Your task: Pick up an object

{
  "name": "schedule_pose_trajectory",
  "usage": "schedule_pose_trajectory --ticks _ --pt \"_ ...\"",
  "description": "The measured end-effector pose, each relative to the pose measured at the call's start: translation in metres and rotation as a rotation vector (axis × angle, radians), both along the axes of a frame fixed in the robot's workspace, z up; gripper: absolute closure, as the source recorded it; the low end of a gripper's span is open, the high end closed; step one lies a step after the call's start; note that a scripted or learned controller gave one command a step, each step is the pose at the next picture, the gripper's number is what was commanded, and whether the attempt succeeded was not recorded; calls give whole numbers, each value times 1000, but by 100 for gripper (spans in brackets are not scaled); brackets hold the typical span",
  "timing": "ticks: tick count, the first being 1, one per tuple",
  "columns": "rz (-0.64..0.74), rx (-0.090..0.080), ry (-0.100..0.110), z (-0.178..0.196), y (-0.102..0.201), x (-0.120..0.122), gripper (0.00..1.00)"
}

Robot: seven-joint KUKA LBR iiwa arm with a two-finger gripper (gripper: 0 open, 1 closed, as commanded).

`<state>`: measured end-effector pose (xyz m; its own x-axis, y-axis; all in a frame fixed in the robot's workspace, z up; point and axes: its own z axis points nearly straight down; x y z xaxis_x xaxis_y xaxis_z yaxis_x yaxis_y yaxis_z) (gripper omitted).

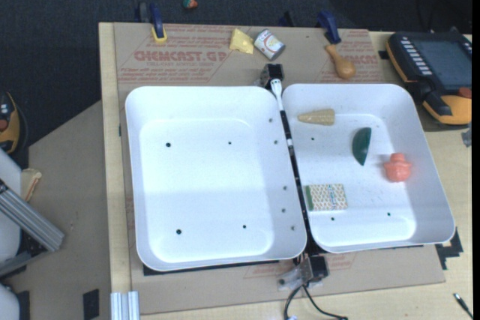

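Where glossy plastic curves, a possibly rubbery pink lump (397,168) rests.

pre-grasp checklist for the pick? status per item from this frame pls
1. Pickable objects present: ok. The right bin holds a tan cone-shaped piece, a dark green piece, a pink toy and a patterned flat packet.
2. Objects spaced apart: ok. None of the four touch one another.
3. Wall clearance: not ok for the packet, which lies close to the inner wall beside the left bin.
4. Easiest target: ok, probably the pink toy, standing free in the bin.
5. Stray items on the board behind the bins: ok, outside both bins.
6. Pincer state: cannot tell.
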<state>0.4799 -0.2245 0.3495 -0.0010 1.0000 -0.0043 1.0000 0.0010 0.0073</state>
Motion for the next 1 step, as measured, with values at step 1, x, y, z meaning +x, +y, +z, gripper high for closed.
schedule_pose_trajectory --ticks 1 --pt "8 9 14 -83 74 49 100"
